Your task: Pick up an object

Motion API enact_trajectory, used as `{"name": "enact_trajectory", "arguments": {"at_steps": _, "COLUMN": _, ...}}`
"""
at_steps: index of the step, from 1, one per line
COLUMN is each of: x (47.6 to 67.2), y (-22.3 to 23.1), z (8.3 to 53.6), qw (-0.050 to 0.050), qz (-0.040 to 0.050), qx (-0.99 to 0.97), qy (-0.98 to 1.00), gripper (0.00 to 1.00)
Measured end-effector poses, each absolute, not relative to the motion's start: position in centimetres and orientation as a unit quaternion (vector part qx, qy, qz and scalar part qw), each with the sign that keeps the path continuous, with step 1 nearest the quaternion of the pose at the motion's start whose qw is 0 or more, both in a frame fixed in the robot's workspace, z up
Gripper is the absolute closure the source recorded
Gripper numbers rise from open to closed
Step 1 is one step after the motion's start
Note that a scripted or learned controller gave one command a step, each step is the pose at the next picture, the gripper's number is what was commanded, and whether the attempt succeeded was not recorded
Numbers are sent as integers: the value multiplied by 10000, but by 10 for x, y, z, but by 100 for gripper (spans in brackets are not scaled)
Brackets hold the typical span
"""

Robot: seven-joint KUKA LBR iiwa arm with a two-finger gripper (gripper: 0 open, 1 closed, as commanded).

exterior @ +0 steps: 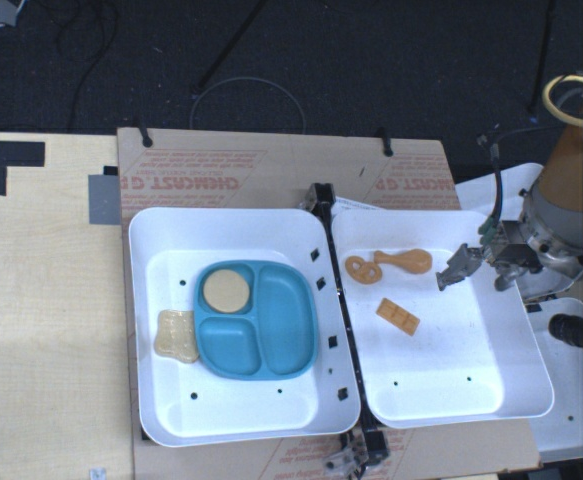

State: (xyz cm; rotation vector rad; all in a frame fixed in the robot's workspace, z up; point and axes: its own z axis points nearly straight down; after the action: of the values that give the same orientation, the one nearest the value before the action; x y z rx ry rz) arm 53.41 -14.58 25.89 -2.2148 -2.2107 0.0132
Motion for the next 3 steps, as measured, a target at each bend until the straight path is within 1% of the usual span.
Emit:
{"name": "enact_trajectory", "arguments": {"at_steps": 1, "x": 536, "y": -146, "z": 265, "qw": 16, "qz": 9, "qx": -7070, "qy": -7072, "gripper": 0}}
{"name": "enact_trajectory", "arguments": {"at_steps": 2, "x": 534, "y": -144, "z": 200, "qw": 44, "qz": 27, "qx": -7071, "qy": -7071, "gripper": 0}}
{"name": "enact_trajectory", "arguments": {"at_steps": 3, "x": 532, "y": -145, "z": 157, "qw": 38, "qz": 22, "qx": -7073, "qy": -7069, "gripper": 0}}
